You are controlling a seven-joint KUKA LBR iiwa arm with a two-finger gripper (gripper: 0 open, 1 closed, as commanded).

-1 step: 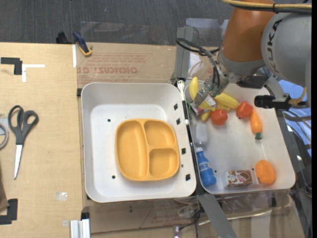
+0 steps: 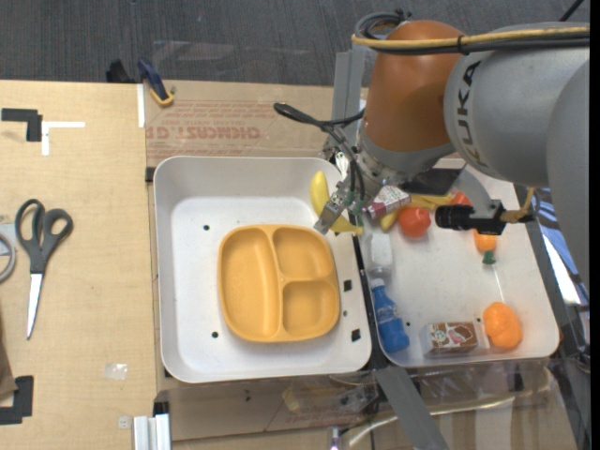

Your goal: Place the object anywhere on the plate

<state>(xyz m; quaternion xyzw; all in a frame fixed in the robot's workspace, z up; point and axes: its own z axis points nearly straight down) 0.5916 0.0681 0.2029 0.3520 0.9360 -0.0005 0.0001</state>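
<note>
An orange-yellow divided plate lies flat in the left bin, with three compartments that hold nothing. My gripper hangs over the ridge between the two bins, just past the plate's upper right corner. A yellow banana sits between its fingers and sticks out up-left over the left bin's right side; its lower end peeks out below the fingers. The grey arm with its orange band covers the top of the right bin.
The right bin holds a red tomato, a small orange piece with a green stem, an orange fruit, a brown box and a blue bottle. Scissors lie on the bench at left.
</note>
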